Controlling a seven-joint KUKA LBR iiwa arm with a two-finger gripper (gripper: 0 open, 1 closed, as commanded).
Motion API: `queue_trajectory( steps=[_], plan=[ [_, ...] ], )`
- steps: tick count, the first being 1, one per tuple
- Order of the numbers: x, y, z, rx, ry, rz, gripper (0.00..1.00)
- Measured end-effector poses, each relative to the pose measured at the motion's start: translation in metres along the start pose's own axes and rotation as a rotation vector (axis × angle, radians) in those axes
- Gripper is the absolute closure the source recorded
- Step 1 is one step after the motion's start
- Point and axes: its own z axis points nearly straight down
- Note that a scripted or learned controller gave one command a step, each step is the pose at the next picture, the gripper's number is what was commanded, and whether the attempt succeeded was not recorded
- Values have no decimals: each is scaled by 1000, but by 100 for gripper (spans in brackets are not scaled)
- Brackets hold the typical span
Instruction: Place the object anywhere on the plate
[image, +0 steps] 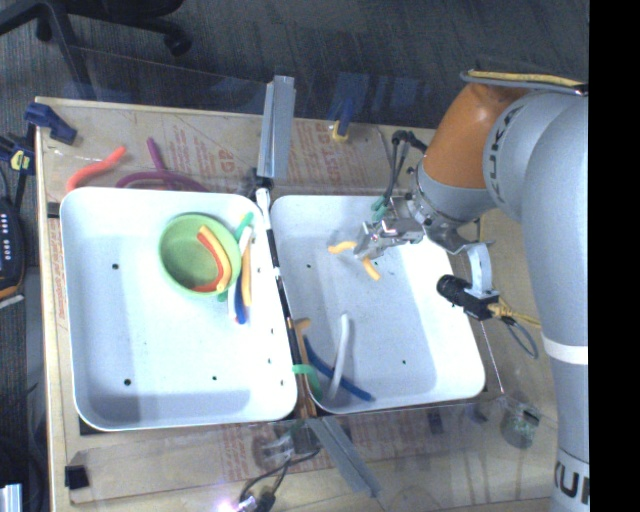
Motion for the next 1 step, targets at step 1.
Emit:
queue_trajectory(
  steps=[1],
  plan=[
    [0, 0, 0, 0, 0, 0, 0]
  ],
)
